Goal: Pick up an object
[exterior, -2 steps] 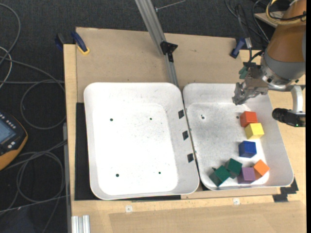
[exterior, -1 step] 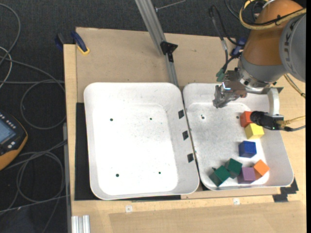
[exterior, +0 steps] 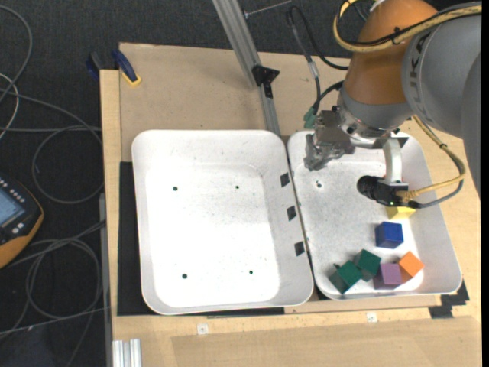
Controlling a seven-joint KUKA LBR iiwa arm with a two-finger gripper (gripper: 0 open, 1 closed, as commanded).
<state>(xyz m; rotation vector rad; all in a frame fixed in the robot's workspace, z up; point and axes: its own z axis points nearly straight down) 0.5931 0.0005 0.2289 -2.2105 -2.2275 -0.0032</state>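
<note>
My gripper [exterior: 315, 159] hangs over the far left part of the right bin [exterior: 336, 205], below the orange wrist band. Nothing shows between its fingers. Several small blocks lie in the near right corner of that bin: a blue cube [exterior: 390, 234], a yellow piece [exterior: 403, 211] just behind it, an orange block [exterior: 411, 264], a purple block [exterior: 390, 274] and two dark green blocks [exterior: 368, 261] [exterior: 348, 276]. All of them sit well in front of and to the right of the gripper.
The left bin [exterior: 206, 220] lies beside the right one, with black clips along their shared edge. A slanted metal post [exterior: 243, 44] rises behind the bins. A black cable and sensor [exterior: 374, 187] hang from the wrist over the right bin.
</note>
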